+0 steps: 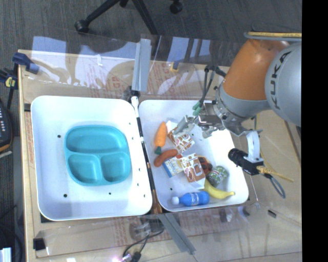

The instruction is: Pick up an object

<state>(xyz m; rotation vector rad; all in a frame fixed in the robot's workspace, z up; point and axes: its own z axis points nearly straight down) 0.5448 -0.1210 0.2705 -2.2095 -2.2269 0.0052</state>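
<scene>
The pincer hangs over the upper part of the right bin, and whether it is open or closed cannot be told from this angle. Just to its left lie a small carton and a carrot, while below it sit a sausage, more cartons, a banana and a blue bottle. Well to its left the other bin holds a teal divided tray, both bins resting on a pale wooden bench above dark carpet with a chair base.

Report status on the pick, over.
Gripper low over right bin, at small carton; no hold confirmed. Carrot, sausage, banana, bottle crowd around. Teal tray in left bin.
</scene>
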